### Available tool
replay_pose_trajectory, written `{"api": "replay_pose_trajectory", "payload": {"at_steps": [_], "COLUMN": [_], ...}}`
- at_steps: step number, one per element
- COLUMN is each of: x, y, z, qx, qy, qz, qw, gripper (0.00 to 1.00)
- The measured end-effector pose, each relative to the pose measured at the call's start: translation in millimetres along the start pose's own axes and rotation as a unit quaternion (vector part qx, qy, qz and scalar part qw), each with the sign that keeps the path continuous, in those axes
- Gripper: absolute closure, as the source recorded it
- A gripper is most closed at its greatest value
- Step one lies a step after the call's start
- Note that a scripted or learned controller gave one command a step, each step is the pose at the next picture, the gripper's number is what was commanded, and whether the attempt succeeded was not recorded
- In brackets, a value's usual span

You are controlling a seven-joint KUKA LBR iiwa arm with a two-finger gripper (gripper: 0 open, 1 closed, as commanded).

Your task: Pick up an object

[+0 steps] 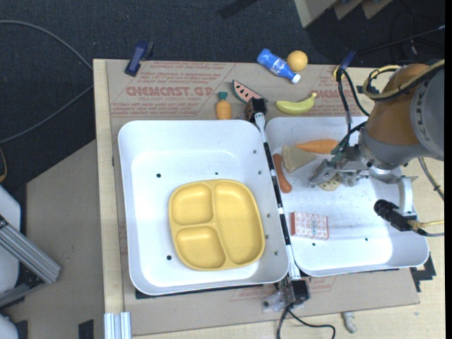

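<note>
Jaws (332, 175) low in right bin (353, 256), just above a small pale item (328, 185); apart or together, cannot tell. Orange carrot (318, 146) just far of them, red sausage (282, 175) left by the bin wall, red-patterned card (310, 226) nearer. Arm (395, 119) reaching in from right, wrist bent down; yellow divided plate (215, 224) in left bin (141, 154).

We see a carrot (317, 146) lying flat at the right bin's (353, 263) twelve o'clock, a reddish sausage (282, 174) along its nine o'clock wall, a pink-printed packet (310, 226) flat toward seven, and a small speckled piece (328, 184) near centre.
</note>
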State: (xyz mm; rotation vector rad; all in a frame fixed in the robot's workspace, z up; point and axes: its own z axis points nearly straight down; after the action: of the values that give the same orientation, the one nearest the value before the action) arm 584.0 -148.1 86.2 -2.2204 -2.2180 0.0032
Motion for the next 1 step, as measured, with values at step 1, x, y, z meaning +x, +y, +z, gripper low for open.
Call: {"api": "replay_pose_trajectory", "payload": {"at_steps": [1], "x": [57.6], "y": [52.8], "z": [1.3], "qx": [-0.002], "qy": [0.000], "qz": [-0.001], "qw": [1.0000], "gripper": [0.00]}}
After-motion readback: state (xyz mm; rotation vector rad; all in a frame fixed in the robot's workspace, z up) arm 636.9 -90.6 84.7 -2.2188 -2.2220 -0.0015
